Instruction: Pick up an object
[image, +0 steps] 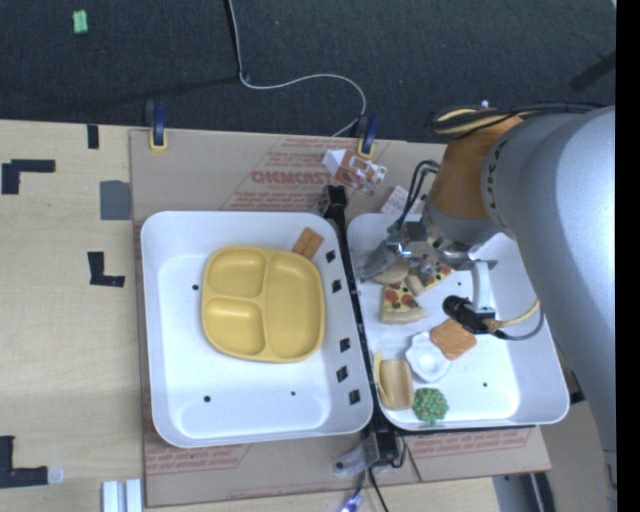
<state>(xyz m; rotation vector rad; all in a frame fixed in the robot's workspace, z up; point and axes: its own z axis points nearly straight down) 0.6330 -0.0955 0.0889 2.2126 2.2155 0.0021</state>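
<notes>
Overhead view of both bins with the arm (530, 180) reaching in over the right bin (530, 395). The gripper (400, 252) is lowered at that bin's upper left, close to its wall; whether it is released or clenched cannot be told, since the wrist and its shadow cover the tip. Nothing can be seen held, so by this view the pick is not yet done: closing on an item and lifting it clear both appear to remain. The likeliest target, judged from nearness alone, is the pizza slice (401, 301), lying flat on the bin floor just below the gripper. Its long axis runs roughly from lower left to upper right in the view, though which end is the narrow tip cannot be made out. Further below the gripper, toward the bin's near edge, lie a toast piece (453, 339), a fried egg (427, 357), a bun (394, 381) and a broccoli floret (430, 405), each apart from the gripper. Well to the gripper's left, across the divider, a yellow plate (264, 303) with compartments rests in the left bin (170, 400), with a small brown piece (307, 242) at its upper edge.
</notes>
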